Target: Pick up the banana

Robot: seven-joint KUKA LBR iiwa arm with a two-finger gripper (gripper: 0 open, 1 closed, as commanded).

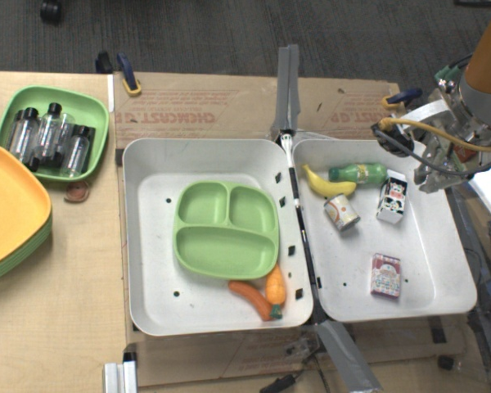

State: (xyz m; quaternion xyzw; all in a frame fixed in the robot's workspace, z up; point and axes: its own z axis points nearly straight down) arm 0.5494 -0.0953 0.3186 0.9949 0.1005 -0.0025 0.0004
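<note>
Crowding is our main worry as we look down from the fixed camera. The banana (pixel 327 183) lies in the right bin (pixel 442 301), toward its upper-left corner, curved, with its stem end pointing to about ten o'clock. A green bottle (pixel 358 172) lies on its side at the banana's one o'clock, so close that the two seem to touch. A small can (pixel 341 212) sits at the banana's five o'clock, just beside it. We judge that fingers coming down here could land on the bottle or nudge the can, and the banana could roll or slide toward the bin wall.

The gripper (pixel 442 166) hangs at the right bin's upper-right rim, at about three o'clock from the banana and well apart from it. Cables and housing clutter it, so we cannot tell how it is set. Nothing we can make out sits in it. Between it and the banana stands a small carton (pixel 392 200), which a low sweep might knock over. A pink box (pixel 385 275) lies at the banana's five o'clock, farther off, and looks harmless.

The left bin (pixel 147 301) holds a green divided plate (pixel 227 229) with a carrot (pixel 251 297) at its five o'clock, away from the banana.
</note>
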